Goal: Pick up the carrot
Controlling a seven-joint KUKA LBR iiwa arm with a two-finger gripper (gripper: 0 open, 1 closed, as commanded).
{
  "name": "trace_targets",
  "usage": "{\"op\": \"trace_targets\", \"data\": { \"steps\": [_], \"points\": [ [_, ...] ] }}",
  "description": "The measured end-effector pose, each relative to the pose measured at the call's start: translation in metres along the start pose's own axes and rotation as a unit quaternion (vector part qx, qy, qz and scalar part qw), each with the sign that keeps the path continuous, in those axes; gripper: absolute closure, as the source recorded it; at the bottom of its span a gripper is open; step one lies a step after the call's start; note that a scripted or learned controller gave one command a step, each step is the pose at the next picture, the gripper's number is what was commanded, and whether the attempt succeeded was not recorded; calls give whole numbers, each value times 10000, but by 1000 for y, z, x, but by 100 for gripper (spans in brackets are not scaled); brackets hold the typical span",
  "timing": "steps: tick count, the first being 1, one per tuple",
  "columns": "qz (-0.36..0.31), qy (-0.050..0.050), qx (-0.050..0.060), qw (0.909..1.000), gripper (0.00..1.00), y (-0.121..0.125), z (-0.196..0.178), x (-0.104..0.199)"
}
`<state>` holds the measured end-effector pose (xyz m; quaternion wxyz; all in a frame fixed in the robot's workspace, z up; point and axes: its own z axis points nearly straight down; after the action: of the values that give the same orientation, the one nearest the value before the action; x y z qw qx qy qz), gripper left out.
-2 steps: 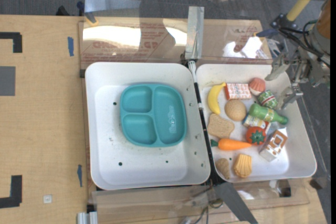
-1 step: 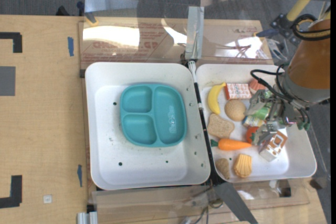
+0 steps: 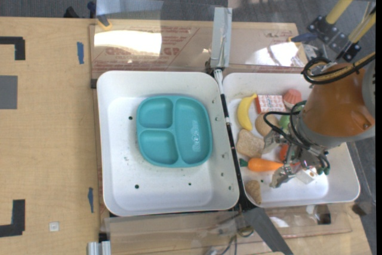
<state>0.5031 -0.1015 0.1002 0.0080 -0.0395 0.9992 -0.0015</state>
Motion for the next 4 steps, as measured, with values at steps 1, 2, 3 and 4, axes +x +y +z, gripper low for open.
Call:
{"op": "trace_targets", "data": {
  "steps": [1, 2, 3, 4],
  "points": [
    [-2220, -82, 86, 9750, 0, -6, 1, -16],
    [-1609, -126, 59, 9869, 0, -3, 2, -1],
    [-1754, -118, 64, 9844, 0, -1, 1, 0],
    [-3026, -127, 88, 9530, 0, 1, 1, -2]
  ]
}}
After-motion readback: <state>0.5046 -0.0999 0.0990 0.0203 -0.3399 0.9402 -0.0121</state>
